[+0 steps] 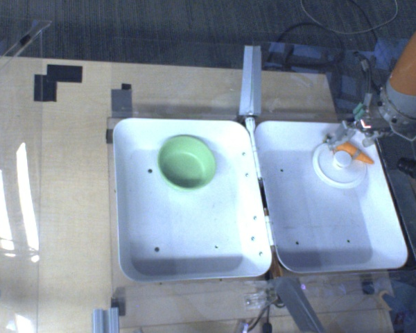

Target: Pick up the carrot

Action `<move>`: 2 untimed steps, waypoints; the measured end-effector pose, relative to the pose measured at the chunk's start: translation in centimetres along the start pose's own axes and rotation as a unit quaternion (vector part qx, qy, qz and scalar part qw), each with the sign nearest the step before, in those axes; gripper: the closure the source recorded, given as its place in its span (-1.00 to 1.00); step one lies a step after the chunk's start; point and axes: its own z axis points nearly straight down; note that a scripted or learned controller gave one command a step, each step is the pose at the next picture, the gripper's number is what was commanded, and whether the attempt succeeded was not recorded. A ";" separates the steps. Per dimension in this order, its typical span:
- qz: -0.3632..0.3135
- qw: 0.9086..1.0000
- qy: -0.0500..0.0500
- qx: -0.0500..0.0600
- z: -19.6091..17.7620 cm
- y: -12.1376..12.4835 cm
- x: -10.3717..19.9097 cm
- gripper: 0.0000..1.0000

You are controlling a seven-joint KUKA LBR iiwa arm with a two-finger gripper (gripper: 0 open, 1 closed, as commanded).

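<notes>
one carrot (353, 151) | right bin (333, 241) | touching white plate (338, 166)

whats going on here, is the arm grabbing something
The grey arm with the orange band reaches in from the right, its claw down at the far corner of the right bin. It sits right over the carrot, which lies against a small white dish. Whether it has the carrot cannot be told. A green bowl sits in the left bin.
</notes>
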 end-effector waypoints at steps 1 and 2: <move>-0.026 1.000 0.000 -0.001 7.3 2.1 -0.7 -1.00; -0.057 0.998 -0.001 -0.005 8.3 0.7 -0.5 -1.00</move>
